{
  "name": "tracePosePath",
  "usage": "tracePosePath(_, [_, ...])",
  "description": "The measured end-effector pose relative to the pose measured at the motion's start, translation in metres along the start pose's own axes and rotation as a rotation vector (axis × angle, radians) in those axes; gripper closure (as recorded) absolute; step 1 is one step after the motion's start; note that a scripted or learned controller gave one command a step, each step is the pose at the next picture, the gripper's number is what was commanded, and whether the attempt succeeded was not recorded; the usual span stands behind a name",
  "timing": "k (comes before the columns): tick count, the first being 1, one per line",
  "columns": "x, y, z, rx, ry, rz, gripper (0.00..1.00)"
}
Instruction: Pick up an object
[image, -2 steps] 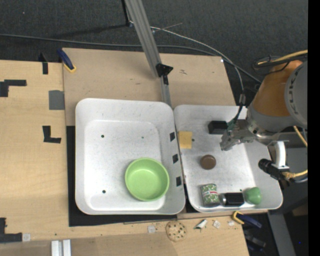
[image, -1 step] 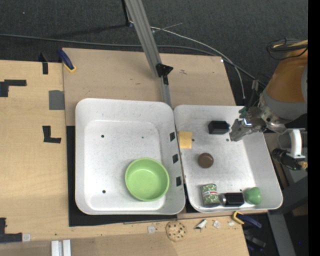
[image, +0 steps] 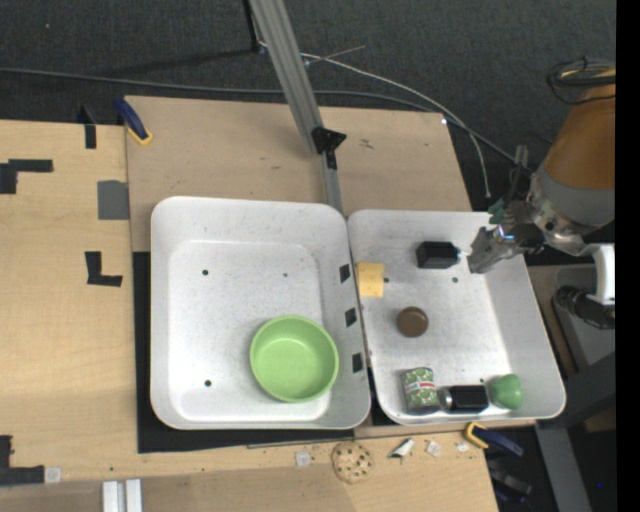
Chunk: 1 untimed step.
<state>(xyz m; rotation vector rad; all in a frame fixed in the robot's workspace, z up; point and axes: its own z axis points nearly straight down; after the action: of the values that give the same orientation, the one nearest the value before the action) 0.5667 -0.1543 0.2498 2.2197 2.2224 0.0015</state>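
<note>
Right bin (image: 520, 300): arm angled in w/ tool (image: 487, 250) just right of black block (image: 437, 255); grip state unclear.

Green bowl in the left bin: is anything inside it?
The green bowl sits in the left bin and its inside looks bare, plain green. Whatever lies under the bowl is covered by it.

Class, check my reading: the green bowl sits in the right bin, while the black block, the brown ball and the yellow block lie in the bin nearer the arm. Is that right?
One detail is wrong. The camera view shows the green bowl in the left bin, not the right one. The rest holds: the black block, brown ball and yellow block lie in the right bin, nearer the arm.
</note>
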Motion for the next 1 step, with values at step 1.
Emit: tracePosePath(1, [0.056,0.0008,0.0148,0.006,0.001,-0.004,1.0])
